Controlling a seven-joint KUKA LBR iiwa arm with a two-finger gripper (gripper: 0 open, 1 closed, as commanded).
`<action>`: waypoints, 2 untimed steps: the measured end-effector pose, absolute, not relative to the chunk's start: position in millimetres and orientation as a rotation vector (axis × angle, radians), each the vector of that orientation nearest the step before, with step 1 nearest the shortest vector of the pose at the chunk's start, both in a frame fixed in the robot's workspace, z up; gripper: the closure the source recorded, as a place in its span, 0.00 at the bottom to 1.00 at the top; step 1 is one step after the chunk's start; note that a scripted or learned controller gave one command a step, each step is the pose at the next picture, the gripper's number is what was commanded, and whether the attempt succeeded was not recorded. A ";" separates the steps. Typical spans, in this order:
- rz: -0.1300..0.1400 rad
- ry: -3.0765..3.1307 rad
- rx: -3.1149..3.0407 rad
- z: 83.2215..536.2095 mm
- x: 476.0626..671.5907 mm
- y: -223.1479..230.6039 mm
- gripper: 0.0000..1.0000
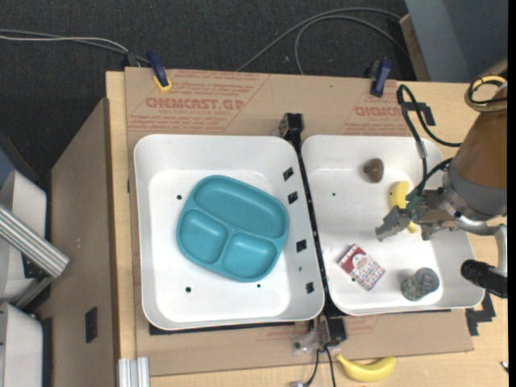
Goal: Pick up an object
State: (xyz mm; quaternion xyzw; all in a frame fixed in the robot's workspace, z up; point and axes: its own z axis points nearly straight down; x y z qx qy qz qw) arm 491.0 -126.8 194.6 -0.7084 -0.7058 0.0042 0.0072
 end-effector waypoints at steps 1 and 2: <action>0.000 -2.220 -2.219 201.1 494.3 -126.4 0.00; 0.004 -2.216 -2.216 154.5 493.1 -117.1 0.00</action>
